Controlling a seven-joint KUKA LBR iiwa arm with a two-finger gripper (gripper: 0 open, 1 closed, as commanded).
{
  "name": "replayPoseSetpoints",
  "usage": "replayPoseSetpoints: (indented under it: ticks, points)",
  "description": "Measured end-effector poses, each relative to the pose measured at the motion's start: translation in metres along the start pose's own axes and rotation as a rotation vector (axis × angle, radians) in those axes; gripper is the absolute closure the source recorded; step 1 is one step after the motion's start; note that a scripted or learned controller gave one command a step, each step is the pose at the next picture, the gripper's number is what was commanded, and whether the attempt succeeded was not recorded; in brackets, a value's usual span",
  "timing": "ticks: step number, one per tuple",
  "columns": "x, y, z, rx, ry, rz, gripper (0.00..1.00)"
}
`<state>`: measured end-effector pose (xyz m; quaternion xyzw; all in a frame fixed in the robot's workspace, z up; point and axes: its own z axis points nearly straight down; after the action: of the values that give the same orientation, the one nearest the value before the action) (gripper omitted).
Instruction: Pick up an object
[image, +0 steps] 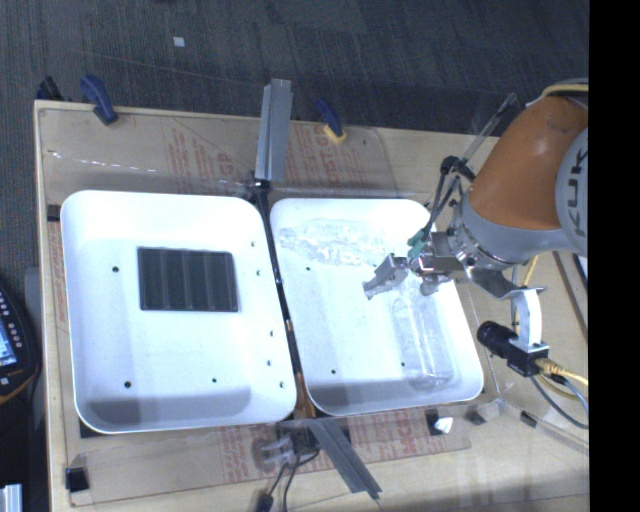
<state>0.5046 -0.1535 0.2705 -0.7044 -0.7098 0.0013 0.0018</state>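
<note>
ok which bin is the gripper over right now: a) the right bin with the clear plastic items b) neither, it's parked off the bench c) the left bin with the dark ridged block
a: the gripper hangs over the right bin, beside a clear bottle lying there, while the dark ridged block sits alone in the left bin.

Single fixed camera above the surface (150, 135), looking down at a slant, both bins in frame, arm (525, 170) entering from right
</note>
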Motion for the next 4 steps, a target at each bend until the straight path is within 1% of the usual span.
replayPoseSetpoints:
  ticks: [1,2,3,4]
  points:
    - [-0.028,0.0,0.007,-0.003,-0.002,0.359,0.0]
    - [-0.044,-0.027,-0.022,-0.007,-0.002,0.236,0.0]
    - [-0.044,-0.028,-0.048,-0.004,-0.002,0.074,0.0]
    - [-0.049,-0.028,-0.049,-0.003,-0.002,-0.089,0.0]
